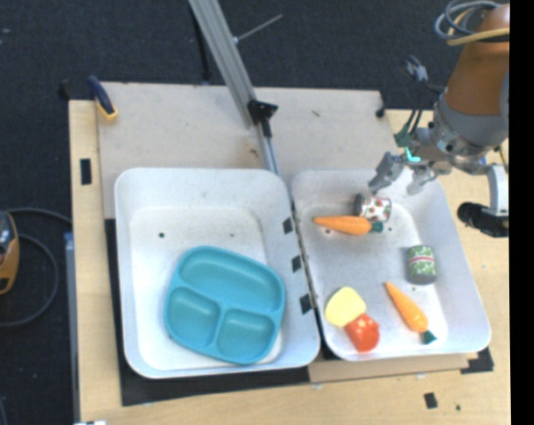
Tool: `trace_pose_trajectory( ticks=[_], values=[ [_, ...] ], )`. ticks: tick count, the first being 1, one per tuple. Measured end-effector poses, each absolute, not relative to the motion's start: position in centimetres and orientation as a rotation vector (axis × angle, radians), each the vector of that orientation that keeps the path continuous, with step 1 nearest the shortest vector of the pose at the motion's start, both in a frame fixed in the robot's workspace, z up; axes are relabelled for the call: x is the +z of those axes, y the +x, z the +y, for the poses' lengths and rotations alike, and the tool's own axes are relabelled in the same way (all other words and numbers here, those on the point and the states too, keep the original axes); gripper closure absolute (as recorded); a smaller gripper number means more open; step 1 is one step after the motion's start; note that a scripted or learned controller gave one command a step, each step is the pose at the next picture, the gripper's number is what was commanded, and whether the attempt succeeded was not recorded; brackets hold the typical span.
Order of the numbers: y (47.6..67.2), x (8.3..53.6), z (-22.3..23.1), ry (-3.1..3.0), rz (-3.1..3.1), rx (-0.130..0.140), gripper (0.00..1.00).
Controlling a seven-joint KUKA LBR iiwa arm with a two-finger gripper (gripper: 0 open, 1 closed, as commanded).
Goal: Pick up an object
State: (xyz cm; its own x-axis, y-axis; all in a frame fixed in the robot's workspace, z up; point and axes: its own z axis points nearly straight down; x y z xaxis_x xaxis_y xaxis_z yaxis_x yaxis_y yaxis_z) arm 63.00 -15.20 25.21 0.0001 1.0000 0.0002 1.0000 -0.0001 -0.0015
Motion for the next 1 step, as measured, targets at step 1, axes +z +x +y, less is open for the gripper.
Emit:
trace_pose_trajectory(
  ticks=[1],
  values=[
    [63.08, 25.36, -15.2, -2.222, -2.223, -0.002, 0.0]
  ],
)
